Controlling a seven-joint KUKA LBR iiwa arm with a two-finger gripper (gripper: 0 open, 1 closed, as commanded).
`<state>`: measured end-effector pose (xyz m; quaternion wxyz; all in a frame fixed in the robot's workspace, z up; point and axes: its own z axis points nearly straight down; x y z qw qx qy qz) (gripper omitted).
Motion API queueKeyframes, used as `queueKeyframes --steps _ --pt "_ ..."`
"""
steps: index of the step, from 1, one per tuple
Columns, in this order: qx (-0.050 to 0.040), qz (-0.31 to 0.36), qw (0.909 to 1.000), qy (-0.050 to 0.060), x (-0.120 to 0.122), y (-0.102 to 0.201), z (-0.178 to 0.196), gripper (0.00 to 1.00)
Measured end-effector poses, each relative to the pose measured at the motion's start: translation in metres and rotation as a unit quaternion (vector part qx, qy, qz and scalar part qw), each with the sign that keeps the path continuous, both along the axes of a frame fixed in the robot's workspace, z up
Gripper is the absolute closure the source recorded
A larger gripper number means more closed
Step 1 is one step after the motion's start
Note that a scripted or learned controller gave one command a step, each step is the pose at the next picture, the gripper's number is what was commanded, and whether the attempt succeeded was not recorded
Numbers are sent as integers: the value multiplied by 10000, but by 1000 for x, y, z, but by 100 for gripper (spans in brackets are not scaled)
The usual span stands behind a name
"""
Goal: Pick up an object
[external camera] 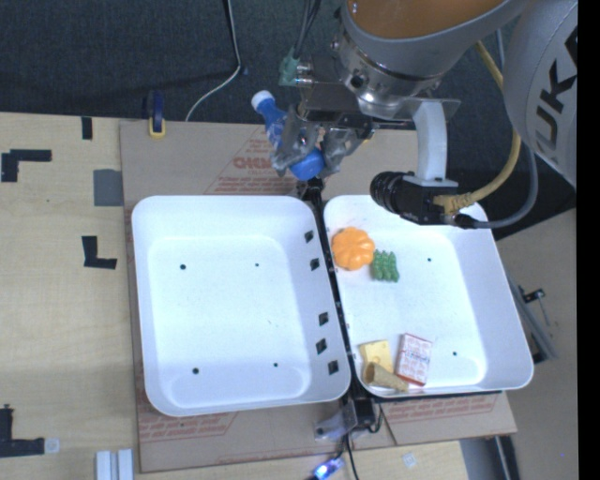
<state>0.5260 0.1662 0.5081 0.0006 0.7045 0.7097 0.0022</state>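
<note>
Here, the grey arm with its orange band point(422, 19) reaches in from the right and carries the claw point(314, 150) above the far rims of the two shallow white bins, over the brown cardboard sheet point(234, 164) that covers the counter point(56, 281). A blue plastic spray bottle with a white cap point(279, 131) appears clamped between the fingers of the claw, tilted, its cap pointing up and to the left and its blue body running down to the claw's lower edge; it is raised clear of both bins. Directly below the claw lies the divide between the bins: the left white bin point(155, 225) spreads down and to the left of it, the right white bin point(497, 281) down and to the right. Nearest below the claw, in the right bin, sits a round orange fruit-shaped toy point(352, 248), with a small green knobbly toy point(385, 266) just beside it on the side away from the divide. Farther below, near that bin's front wall, rest a yellow wedge-shaped piece point(377, 355) and a small red-and-white printed packet point(415, 358).
</note>
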Motion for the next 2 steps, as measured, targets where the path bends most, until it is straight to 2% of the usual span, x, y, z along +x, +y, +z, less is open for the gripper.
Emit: queueKeyframes --steps 1,2 --pt "-21 -4 10000 47 24 71 -54 100" --pt "-37 -23 10000 79 -29 67 -131 100"
